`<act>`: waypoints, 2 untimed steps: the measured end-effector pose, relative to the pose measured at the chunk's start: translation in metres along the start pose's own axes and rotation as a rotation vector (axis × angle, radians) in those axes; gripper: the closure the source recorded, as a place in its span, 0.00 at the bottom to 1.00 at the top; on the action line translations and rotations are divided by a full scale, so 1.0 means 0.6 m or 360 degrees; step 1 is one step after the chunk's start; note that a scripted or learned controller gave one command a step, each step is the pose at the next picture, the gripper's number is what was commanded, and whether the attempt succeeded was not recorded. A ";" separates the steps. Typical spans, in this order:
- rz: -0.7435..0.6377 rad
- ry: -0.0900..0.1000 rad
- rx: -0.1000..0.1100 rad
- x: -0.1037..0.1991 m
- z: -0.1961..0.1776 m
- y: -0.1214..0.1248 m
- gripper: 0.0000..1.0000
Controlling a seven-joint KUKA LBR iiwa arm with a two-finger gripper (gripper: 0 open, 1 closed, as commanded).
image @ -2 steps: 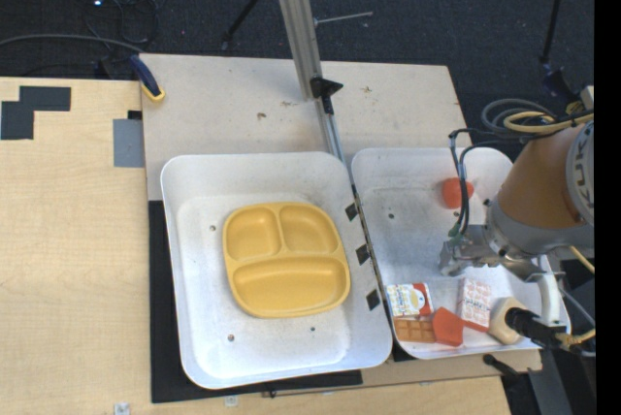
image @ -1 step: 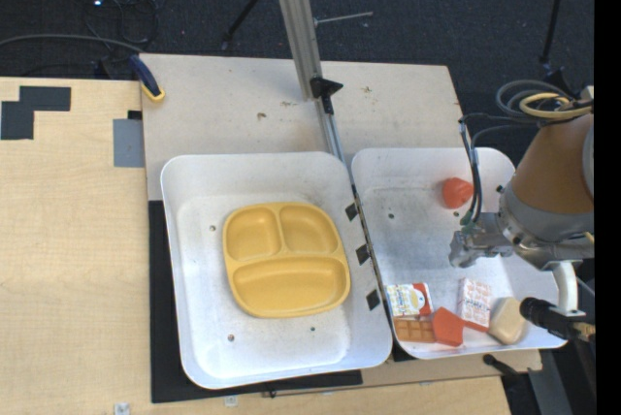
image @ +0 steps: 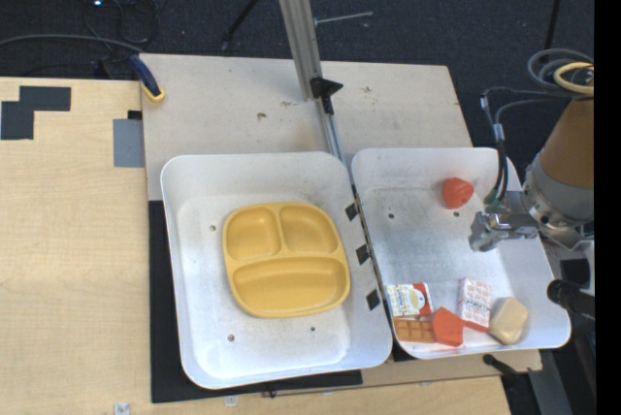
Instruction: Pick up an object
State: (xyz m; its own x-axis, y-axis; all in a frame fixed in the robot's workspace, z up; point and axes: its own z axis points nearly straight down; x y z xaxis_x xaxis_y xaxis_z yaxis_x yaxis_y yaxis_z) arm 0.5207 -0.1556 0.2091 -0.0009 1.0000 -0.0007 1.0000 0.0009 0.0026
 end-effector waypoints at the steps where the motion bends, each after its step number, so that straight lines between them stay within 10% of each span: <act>1: -0.0001 0.0000 0.0001 -0.001 -0.055 0.001 1.00; 2: -0.0004 0.0003 0.0006 0.090 -0.065 0.025 1.00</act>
State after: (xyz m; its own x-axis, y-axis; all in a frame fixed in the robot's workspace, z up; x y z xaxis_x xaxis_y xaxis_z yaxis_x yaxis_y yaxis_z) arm 0.5354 -0.1015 0.2483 -0.0037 1.0000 0.0010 1.0000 0.0037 -0.0013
